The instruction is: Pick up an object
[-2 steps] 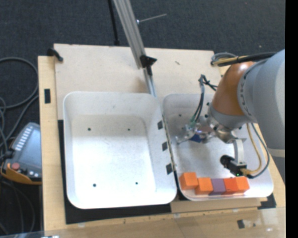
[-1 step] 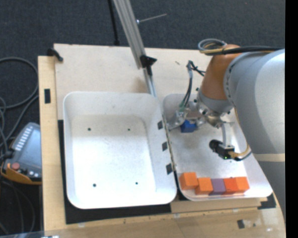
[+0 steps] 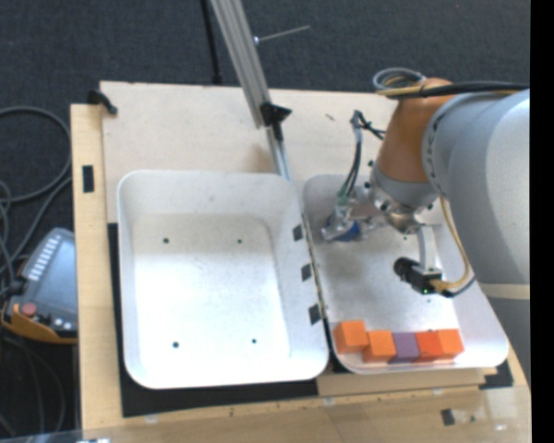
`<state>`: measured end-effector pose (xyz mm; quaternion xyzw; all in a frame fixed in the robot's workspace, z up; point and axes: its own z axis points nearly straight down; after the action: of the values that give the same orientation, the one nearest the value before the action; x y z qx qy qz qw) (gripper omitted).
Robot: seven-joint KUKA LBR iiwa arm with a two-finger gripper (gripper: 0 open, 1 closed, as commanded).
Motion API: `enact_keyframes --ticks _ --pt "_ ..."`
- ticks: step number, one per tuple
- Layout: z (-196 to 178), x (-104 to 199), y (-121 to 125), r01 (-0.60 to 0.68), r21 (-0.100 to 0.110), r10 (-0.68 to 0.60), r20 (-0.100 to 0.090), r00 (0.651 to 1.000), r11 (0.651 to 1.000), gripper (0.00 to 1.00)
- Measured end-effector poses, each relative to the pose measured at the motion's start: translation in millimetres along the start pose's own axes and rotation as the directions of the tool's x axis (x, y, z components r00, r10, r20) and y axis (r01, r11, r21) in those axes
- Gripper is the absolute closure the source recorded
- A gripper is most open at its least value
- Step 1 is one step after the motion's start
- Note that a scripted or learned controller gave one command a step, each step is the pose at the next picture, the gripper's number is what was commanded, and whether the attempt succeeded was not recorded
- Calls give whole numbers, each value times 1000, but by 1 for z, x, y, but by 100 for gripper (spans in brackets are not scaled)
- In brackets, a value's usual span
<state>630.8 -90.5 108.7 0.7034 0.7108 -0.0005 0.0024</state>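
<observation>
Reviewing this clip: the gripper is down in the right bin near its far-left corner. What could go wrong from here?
1. The gripper sits close to the right bin's left wall; a descent or sideways move may scrape it or the left bin's rim.
2. A small blue thing shows at the gripper, but a real grasp can't be confirmed; it may lift with nothing.
3. The blocks lie in a tight row at the near wall, leaving little finger room.

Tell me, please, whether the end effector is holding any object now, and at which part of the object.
It cannot be told. The end effector is low in the right bin, with something blue at its tip, but the wrist hides any contact. The blocks lie apart from it.
</observation>
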Motion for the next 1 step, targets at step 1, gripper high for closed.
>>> enact_keyframes --ticks 1 --pt "-93 98 -43 -3 -4 3 -7 1000 1000 100"
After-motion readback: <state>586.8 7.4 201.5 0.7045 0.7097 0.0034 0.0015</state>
